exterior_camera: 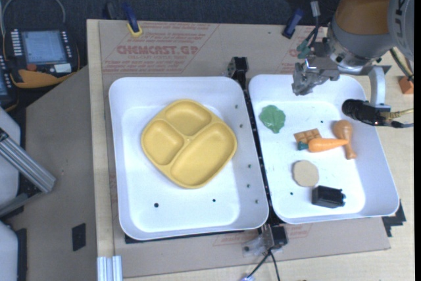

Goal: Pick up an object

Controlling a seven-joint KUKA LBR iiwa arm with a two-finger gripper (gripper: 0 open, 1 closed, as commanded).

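1. My gripper [304, 84] hangs over the far-left part of the right bin [378, 204], close to that bin's far rim. Nothing is seen between its tips. Whether it stands open or closed, I cannot tell from this slanted view.

2. Candidate objects all lie in the right bin, nearer the camera than my gripper. The green broccoli piece [272, 118] is the closest: it lies just toward the camera and slightly to the left of the gripper, apart from it.

3. Farther on, toward the bin's middle, lie the orange carrot [327, 145], a small brown block [306, 137] touching or just beside the carrot's thick end, and a tan drumstick-shaped piece [345, 135] at the carrot's other end.

4. Long axes: the carrot runs roughly across the bin, left to right. The drumstick piece runs more toward the camera. The broccoli has no clear long axis.

5. Nearer the camera still are a round tan disc [305, 174] and a black block [327, 197], well apart from the gripper.

6. The left bin [125, 141] holds a yellow divided plate [189, 141].

7. Judgement: the broccoli is the shortest reach, a short shift toward the camera and then down. It stands alone, so neighbours should not interfere.
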